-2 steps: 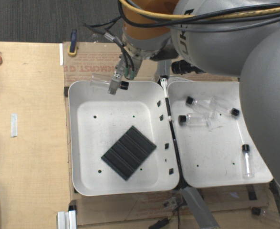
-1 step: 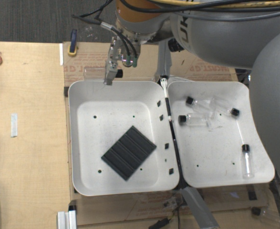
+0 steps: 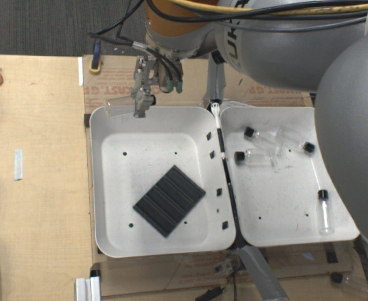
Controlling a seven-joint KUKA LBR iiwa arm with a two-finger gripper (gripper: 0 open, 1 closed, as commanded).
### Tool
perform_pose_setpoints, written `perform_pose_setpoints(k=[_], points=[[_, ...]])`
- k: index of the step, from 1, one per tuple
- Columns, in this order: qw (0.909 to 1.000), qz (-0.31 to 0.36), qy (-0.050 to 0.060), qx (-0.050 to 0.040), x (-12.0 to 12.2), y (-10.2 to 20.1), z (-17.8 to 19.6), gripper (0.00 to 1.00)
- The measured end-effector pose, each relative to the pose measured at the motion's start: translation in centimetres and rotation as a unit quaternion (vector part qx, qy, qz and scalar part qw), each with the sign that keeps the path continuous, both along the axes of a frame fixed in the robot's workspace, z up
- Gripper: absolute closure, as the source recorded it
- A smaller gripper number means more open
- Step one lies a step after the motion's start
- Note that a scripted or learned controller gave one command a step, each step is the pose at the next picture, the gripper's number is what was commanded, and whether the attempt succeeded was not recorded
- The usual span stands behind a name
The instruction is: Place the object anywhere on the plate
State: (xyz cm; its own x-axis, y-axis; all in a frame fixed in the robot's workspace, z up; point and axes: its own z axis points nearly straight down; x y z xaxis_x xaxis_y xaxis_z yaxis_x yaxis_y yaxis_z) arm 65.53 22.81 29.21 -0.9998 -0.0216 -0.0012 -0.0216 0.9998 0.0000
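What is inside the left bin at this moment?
A dark ribbed plate lies flat in the left bin, nothing on it. The gripper hangs over the back rim; whatever is beneath the plate is hidden.

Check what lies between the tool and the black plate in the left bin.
Camera view: bare white bin floor separates the tool from the plate.

A robotics lab: a grey industrial arm (image 3: 296, 36) with trailing cables (image 3: 118, 33) over two white bins (image 3: 99, 168) on a wooden surface (image 3: 39, 137).

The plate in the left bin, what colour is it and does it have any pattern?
Black, with parallel ridges running along its surface; the plate shows clearly in the camera view.
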Motion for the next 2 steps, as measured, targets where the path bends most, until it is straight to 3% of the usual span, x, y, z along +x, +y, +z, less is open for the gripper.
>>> perform_pose_setpoints(k=[1,2], points=[[0.9949,0.100,-0.001,0.0003,0.0,0.0,-1.9,1.00],[0.9797,0.200,-0.002,0.0007,0.5,0.0,-0.6,1.00]])
